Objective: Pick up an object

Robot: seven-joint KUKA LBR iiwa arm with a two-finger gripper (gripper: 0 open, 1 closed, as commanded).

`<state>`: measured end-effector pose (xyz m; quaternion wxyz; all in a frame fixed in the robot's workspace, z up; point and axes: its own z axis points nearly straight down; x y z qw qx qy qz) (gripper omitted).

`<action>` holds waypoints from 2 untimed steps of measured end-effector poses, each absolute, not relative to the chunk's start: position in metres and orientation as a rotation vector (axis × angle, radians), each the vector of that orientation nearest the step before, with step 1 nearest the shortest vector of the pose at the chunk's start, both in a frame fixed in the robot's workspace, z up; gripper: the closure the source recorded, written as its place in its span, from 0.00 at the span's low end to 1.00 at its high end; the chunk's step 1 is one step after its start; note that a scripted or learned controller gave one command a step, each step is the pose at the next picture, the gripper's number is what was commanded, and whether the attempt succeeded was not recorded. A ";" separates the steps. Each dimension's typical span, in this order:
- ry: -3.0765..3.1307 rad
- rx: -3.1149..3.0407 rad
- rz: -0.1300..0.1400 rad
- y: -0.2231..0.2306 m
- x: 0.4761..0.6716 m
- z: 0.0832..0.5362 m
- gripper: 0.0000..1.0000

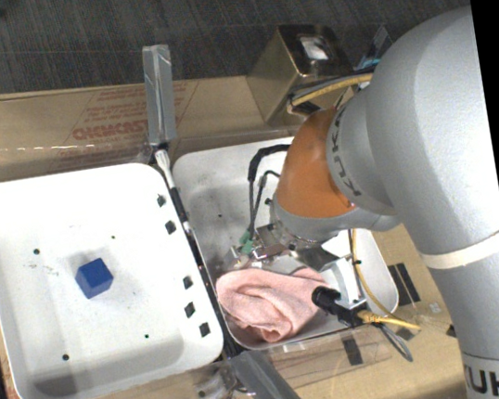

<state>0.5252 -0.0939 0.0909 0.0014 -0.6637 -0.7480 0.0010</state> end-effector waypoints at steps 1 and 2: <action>-2.461 -1.949 0.000 -0.119 0.477 0.092 0.00; -2.400 -2.023 0.002 -0.098 0.509 0.091 0.00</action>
